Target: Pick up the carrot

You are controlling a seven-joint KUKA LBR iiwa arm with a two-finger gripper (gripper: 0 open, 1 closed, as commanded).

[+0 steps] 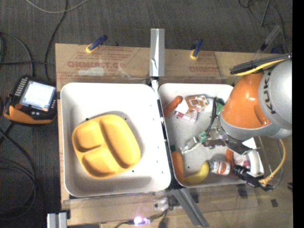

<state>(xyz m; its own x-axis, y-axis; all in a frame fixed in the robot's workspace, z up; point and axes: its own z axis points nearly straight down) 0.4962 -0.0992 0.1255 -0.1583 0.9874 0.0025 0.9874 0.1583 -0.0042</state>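
**Bins, plate and bench clutter**

A yellow divided plate (106,145) lies in the left bin (71,99). The right bin (199,88) holds a sausage (173,105), a snack packet (192,107), a banana (198,173) and a small bottle (220,166). A handheld controller (32,100) rests left of the bench.

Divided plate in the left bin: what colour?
Yellow-orange, plain; the divided plate shows in the camera view.

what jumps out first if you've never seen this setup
The big yellow divided plate lying alone in the left bin catches the eye first. Next comes the arm's orange band, looming over the cluttered right bin, where a carrot lies by the left wall next to a banana.
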